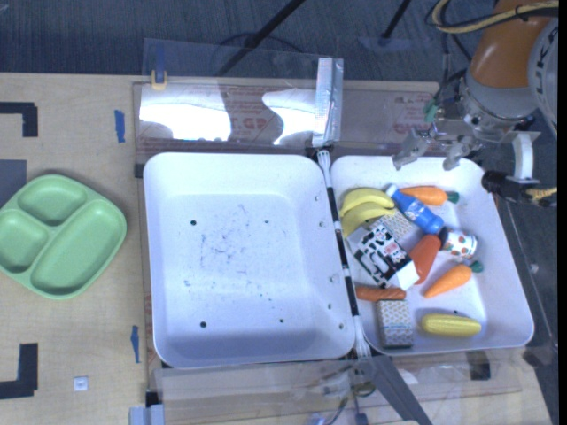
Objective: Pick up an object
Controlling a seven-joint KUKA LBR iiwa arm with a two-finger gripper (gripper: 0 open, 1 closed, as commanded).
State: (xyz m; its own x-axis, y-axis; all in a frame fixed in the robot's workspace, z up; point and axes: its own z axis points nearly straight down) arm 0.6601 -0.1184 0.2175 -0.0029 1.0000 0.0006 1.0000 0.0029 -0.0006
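Jaws (435, 152) hang spread apart with nothing between them, over the far rim of the right bin (507, 264), near its back edge. Above them sits the grey wrist with the orange band (507, 60) of the arm, reaching in from the right.

Just below the jaws, inside the right bin, lies an orange carrot (423, 196) at the back. Beside it a blue bottle with a white cap (414, 209) lies slanted, and to its left a yellow banana (364, 205) curves near the dividing wall. A black-and-white patterned box (384, 251) lies in the middle of the pile, with a red-orange pepper-like piece (424, 255) touching its right side. A small white cup with coloured spots (460, 243) sits further right, and a second carrot (450, 280) lies below it. Near the front are a reddish sausage-shaped item (380, 294), a grey speckled block (396, 323) and a yellow corn-like piece (452, 325).

The left bin (168, 184) stands beside it, touching along the middle seam. On the wooden table (71, 113), well to the left, rests a green divided plate (58, 235).
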